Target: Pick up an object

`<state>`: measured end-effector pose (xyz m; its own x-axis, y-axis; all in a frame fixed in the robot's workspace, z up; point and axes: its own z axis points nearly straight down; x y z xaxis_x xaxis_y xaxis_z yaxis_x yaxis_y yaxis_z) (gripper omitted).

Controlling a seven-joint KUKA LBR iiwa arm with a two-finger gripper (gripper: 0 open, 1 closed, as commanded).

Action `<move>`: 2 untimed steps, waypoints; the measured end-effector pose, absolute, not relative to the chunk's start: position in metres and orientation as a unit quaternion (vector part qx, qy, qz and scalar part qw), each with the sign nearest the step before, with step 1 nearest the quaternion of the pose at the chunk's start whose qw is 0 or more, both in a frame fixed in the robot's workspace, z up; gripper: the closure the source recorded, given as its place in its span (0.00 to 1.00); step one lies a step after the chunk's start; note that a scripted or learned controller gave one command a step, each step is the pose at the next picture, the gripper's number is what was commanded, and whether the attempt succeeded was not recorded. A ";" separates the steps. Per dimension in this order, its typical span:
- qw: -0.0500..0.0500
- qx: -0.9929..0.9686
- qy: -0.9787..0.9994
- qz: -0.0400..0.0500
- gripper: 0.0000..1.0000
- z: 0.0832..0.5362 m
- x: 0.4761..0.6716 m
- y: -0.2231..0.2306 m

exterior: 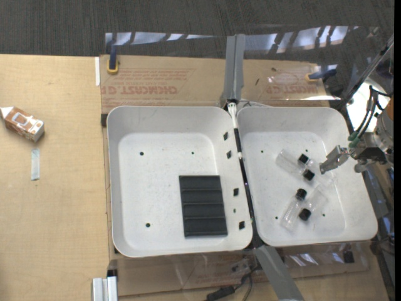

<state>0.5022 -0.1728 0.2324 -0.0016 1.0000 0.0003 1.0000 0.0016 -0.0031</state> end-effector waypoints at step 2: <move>-0.017 -0.675 -0.738 -0.010 0.00 0.109 0.542 -0.177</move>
<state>0.5416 -0.1769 0.1088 -0.0882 0.9960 -0.0121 0.9953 0.0886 0.0385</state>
